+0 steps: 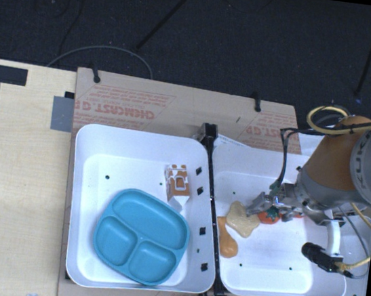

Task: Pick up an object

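In the right bin (290, 278), a flat cream-coloured piece (241, 220) lies with its long axis slanting from upper left to lower right, an orange lump (227, 244) touching its lower edge. The hand (267, 209) hovers at its right end; its opening cannot be told.

Arm (348, 160) comes in from right edge, orange band up top w/ grey wrist below, bent down & leftward so the tool (269, 207) sits low at its left end, approx mid-height in view.
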